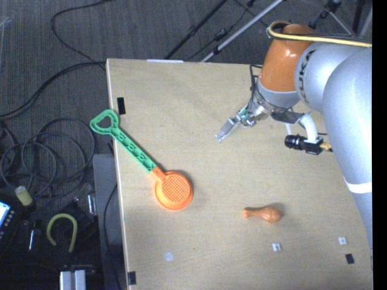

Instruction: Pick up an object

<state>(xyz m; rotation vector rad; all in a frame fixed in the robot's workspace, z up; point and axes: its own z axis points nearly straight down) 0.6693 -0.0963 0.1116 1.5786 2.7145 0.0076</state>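
Strainer (145, 165): orange mesh head, green handle running far-left with its loop past the board's (199, 95) left edge; flat, untouched. Small orange pear-shaped object (263, 213): near right of it, lying on its side, blurred, type unclear. Gripper (230, 127): far right above bare board, holding nothing; finger spread cannot be told, arm cut off at right.

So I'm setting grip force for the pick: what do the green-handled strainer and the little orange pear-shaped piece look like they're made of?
The strainer looks like moulded plastic: flat, saturated green handle with cut-outs and an orange mesh-patterned head, matte, no metallic glint. The pear-shaped piece is smooth and orange-tan with a soft highlight; probably plastic, though painted wood or rubber can't be ruled out. The end effector hangs apart from both.
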